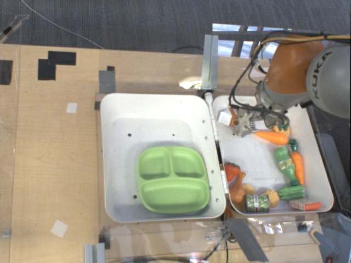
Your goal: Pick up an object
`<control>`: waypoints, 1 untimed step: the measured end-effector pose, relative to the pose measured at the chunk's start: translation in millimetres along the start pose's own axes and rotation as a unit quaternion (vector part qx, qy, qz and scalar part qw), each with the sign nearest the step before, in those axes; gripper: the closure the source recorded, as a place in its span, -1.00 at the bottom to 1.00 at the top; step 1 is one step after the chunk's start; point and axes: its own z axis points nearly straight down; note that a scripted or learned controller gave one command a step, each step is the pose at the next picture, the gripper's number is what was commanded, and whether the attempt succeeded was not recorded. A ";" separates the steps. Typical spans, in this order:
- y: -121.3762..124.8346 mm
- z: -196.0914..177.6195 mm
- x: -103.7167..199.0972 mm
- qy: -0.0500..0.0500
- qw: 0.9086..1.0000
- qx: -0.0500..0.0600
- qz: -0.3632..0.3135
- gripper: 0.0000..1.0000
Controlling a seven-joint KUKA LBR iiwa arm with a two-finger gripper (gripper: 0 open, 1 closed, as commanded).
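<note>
My gripper [245,126] hangs low over the far left part of the right bin [258,163], under the arm's orange band. An orange carrot [271,137] lies just to its right, close to the fingers but not between them. Further toys lie along the bin's right and near sides: a green vegetable [284,161], a second carrot [298,166], a green cucumber [291,192], a green can [256,203], a corn piece [271,196], and red and orange pieces [234,175] at the left wall.
The left bin [126,119] holds a green divided plate [174,178]. A metal post [209,64] stands behind the wall between the bins. Black cables loop beside the wrist. A red-and-white item [305,205] lies in the right bin's near right corner.
</note>
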 end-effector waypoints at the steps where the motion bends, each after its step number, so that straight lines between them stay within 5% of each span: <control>1: -16.1 -1.6 61.1 -0.004 1.000 0.001 0.017 -1.00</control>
